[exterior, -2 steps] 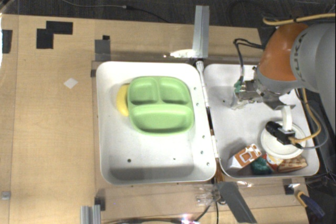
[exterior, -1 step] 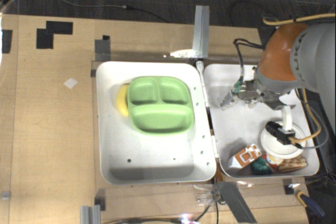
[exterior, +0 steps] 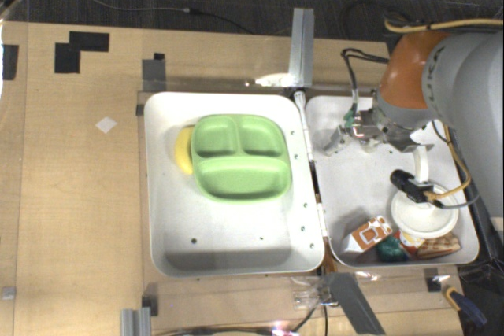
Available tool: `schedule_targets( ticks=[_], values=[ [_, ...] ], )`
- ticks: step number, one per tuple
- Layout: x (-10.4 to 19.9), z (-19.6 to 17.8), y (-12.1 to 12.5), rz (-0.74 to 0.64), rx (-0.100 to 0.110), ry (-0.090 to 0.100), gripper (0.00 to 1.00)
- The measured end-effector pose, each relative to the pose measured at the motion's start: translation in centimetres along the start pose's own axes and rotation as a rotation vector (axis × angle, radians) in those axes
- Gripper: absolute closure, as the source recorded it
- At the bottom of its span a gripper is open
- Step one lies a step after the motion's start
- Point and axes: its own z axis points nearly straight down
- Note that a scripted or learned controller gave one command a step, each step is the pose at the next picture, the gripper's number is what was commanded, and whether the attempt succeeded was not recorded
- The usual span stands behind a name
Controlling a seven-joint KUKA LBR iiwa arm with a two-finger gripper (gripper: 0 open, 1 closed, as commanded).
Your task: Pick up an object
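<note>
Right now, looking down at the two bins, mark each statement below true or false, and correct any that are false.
1. The green divided plate lies in the left bin. True.
2. A yellow object peeks out from the plate's left edge. True.
3. The white cup stands in the left bin. False: it stands in the right bin, near the front corner.
4. The gripper is over the green plate. False: it is over the back of the right bin.
5. A small teal object lies beside the cup. True.
</note>
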Motion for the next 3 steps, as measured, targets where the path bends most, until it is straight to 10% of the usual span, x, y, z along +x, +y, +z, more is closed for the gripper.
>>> schedule_targets(
  ticks=[1, 2, 3],
  values=[
    [0.0, -1.4, 0.3, -0.003, -0.009, -0.002, 1.00],
    [8.0, -15.7, -1.5, -0.204, 0.000, 0.001, 1.00],
    [8.0, -15.6, -1.5, -0.204, 0.001, 0.001, 0.00]
  ],
)
